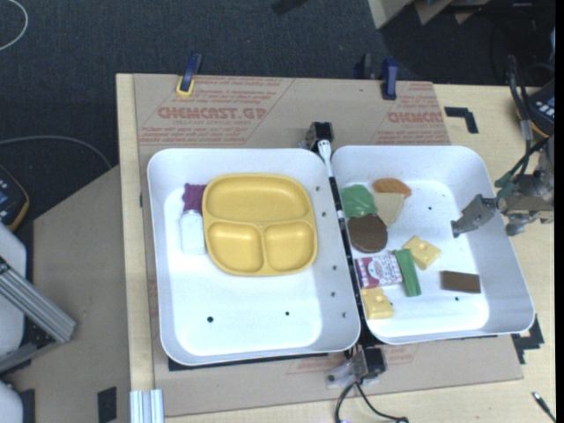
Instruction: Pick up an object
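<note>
From the overhead camera, the worktop [264,104] carries two shallow white bins side by side, clamped at their seam so they won't slide when nudged. The left bin [247,324] holds a yellow divided plate [260,223] in its upper half, with a small purple piece [193,196] and a white piece [191,232] tucked against the plate's left edge. The right bin [493,298] is where the pickable things lie, mostly crowded toward its left wall: a green piece [357,201], an orange-brown piece [390,185], a tan wedge [389,207], a dark brown round [367,233], a pink packet [379,270], a green stick [407,272], two yellow blocks [425,253] [378,304], and a brown bar [460,281] lying apart toward the lower right. The gripper [471,216] reaches in from the frame's right edge and sits over the bin's right side, above bare floor, nothing between its jaws as far as I can see; whether they are spread or pressed together I cannot tell. I'd judge the brown bar the easiest candidate, standing clear of neighbours.
</note>
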Motion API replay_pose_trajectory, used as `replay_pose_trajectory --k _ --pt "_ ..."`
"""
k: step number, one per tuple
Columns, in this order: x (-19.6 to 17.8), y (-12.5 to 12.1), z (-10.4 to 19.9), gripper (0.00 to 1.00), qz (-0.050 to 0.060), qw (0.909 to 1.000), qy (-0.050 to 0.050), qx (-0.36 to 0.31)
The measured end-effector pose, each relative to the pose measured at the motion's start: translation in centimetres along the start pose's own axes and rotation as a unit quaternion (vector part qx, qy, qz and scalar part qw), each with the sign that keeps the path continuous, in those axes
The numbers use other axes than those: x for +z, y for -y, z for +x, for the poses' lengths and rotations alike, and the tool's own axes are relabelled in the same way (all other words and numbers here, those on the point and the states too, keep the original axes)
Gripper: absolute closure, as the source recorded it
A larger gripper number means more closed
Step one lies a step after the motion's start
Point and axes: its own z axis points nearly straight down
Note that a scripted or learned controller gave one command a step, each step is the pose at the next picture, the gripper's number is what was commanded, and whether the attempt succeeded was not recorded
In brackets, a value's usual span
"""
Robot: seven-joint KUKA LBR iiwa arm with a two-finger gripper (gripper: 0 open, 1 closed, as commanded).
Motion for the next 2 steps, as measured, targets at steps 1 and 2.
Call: replay_pose_trajectory --k 1,2 --pt "-0.6 -0.2 0.0 0.00 -0.006 1.0000 0.001 -0.002" --pt "5.7 -0.2 0.3 0.00 -0.003 1.0000 0.000 -0.001"
